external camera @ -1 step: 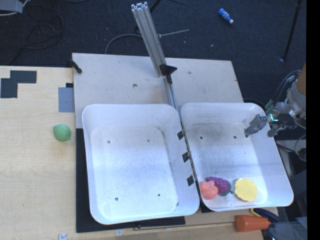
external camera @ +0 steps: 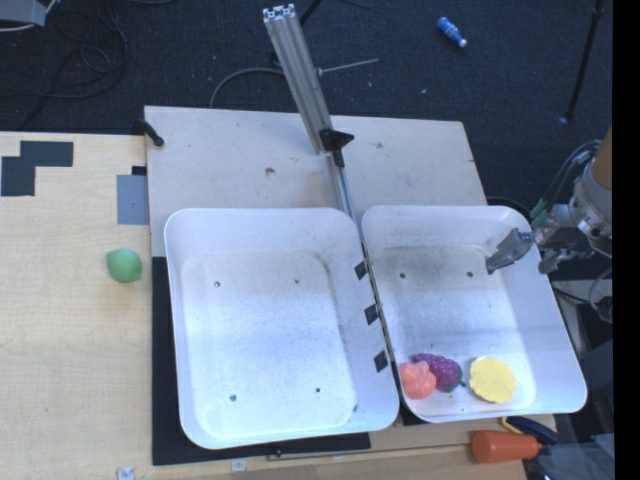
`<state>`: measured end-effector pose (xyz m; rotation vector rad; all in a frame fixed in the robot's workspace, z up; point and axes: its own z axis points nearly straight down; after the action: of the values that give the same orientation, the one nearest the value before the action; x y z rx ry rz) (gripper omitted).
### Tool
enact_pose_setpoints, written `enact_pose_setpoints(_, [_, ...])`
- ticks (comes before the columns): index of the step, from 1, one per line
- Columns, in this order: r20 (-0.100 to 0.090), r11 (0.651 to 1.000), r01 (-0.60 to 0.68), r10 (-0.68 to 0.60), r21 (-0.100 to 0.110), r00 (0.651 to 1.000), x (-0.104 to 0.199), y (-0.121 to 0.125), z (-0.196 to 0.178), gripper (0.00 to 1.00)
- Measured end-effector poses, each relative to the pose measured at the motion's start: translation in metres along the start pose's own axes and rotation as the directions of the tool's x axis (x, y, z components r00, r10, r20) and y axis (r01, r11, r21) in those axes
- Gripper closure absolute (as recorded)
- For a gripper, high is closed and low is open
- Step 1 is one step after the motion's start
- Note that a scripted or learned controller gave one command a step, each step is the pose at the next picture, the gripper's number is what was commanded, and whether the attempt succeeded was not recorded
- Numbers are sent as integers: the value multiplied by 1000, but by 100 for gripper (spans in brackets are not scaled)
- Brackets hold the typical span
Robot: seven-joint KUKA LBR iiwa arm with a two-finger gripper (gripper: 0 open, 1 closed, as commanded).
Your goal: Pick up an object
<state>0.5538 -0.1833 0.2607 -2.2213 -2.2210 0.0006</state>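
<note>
1. Nearest, the three candidate objects lie bunched in the near corner of the right bin (external camera: 560,338): a pink object (external camera: 417,379) touching a purple object (external camera: 438,368), and a yellow object (external camera: 492,379) just beside them. Packed this tightly, a descent on one would likely nudge its neighbour, or pinch two at once and drop both

2. All three sit close to the bin's near wall, and the pink one close to the divider side too. A grasp there risks striking the rim or wall, or trapping an object against it so that it slips away

3. Further back, the gripper (external camera: 510,251) hangs above the far right part of that bin, well apart from the cluster, with nothing visible in it. Whether it is released or clenched cannot be told from here. If it came down where it hangs, it would meet bare bin floor

4. Beyond, the left bin (external camera: 200,238) holds nothing to aim at, and a green ball (external camera: 124,265) rests on the surface (external camera: 60,348) outside both bins, probably beyond a sensible reach
</note>
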Motion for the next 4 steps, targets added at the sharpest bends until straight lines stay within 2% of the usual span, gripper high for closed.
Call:
enact_pose_setpoints(1, [-1, 1000, 0, 0, 4, 1000, -8, 0, 58, 0])
enact_pose_setpoints(3, [-1, 1000, 0, 0, 5, 1000, 2, 4, 158, 0])
enact_pose_setpoints(4, [0, 1000, -2, 2, 0, 1000, 1, 5, 145, 100])
